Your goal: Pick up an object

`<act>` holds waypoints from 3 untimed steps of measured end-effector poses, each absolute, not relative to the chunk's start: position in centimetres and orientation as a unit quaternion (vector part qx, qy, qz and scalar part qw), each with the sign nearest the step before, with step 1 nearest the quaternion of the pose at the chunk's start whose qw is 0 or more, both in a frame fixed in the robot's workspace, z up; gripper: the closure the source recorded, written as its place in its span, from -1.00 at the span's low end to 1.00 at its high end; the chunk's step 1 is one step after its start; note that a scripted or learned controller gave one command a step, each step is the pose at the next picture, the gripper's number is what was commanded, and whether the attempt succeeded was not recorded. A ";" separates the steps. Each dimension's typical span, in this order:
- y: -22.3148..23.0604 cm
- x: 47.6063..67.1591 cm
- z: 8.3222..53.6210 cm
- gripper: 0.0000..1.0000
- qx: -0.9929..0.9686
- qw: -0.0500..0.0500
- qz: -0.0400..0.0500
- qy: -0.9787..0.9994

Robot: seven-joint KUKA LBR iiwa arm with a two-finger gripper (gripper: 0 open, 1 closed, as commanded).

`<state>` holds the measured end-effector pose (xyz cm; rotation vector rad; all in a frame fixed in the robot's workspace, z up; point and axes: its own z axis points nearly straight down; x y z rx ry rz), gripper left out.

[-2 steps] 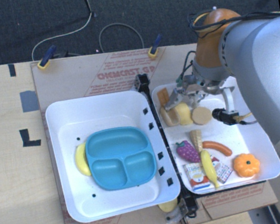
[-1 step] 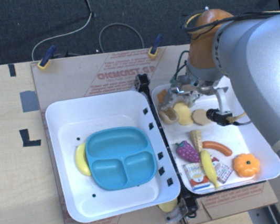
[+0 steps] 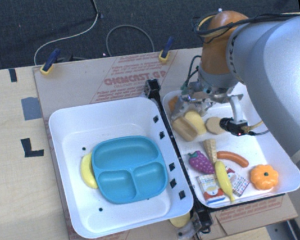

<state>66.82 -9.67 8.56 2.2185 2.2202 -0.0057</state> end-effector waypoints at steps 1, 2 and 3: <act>-9.7 66.8 8.6 -1.00 0.707 0.001 -0.002 0.707; -9.7 66.8 8.6 -1.00 0.707 0.001 -0.002 0.708; -9.7 66.8 8.6 -1.00 0.707 0.001 -0.001 0.708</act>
